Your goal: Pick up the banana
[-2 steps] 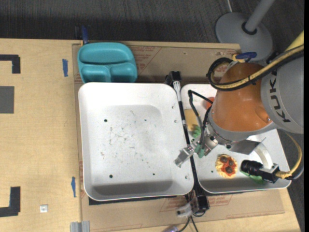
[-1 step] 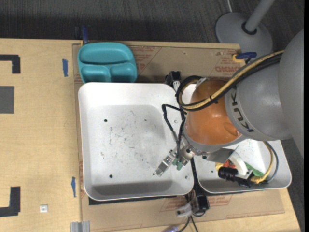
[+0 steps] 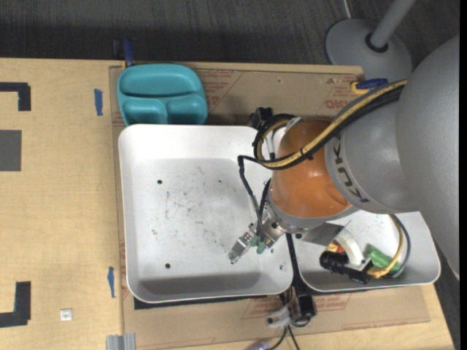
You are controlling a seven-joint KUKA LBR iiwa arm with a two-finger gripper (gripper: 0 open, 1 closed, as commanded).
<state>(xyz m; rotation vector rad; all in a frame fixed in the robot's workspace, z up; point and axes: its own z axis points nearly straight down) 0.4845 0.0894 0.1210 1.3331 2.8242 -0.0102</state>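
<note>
Missing the banana: the hand [image 3: 250, 245] is hanging low over the near right corner of the left shallow white plastic bin [image 3: 146, 195]. It is pointing at bare white bottom, so it is maybe going to close on nothing.
Hand: I cannot tell if it is spread or pressed together, and I am not seeing anything pinched in it.
Banana: I cannot tell where it is lying. The fat grey arm with the orange band [image 3: 408, 144] is covering much of the right shallow white plastic bin [image 3: 427, 265].
Bumping: the arm is leaning over the wall between the two bins. A low swing is risking a knock on a rim or on the small green block [image 3: 379, 257] in the right bin.
Bin bottom: it is looking smooth and scuffed, so things are likely sliding on it.
Counter: the pale wood-coloured counter [image 3: 58, 195] is carrying a brown cardboard sheet [image 3: 292, 79] under both bins.
Tray: a teal plastic tray with two pockets [image 3: 162, 93] is sitting just behind the left bin.
Room: a dark grey carpet floor [image 3: 219, 13] is lying behind the counter, and a round grey stand base [image 3: 357, 42] is standing on it.
</note>
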